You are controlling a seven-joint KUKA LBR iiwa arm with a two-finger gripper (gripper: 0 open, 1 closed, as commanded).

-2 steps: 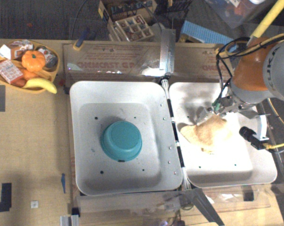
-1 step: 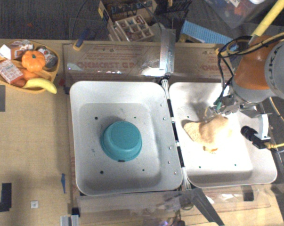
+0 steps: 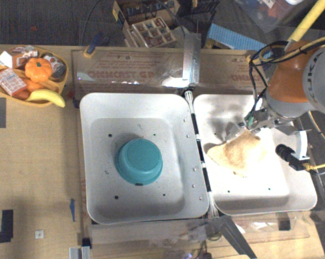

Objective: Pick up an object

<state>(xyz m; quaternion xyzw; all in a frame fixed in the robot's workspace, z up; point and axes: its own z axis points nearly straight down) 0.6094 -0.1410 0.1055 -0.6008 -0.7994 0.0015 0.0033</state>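
A teal bowl [image 3: 139, 161] lies upside down in the middle of the left bin [image 3: 97, 112]. In the right bin [image 3: 270, 193] a flat tan, tortilla-like piece [image 3: 235, 151] lies at the centre left. My gripper [image 3: 253, 124] hangs at the upper right edge of that tan piece, under the grey wrist with its orange band [image 3: 289, 80]. The gripper's tip sits right at the piece's far corner; whether it touches it is unclear.
A yellow dish [image 3: 22, 88] with a banana, an orange pumpkin and small boxes sits at the far left of the bench. Cardboard and clutter lie behind the bins. A black fitting [image 3: 287, 155] juts over the right bin's right side.
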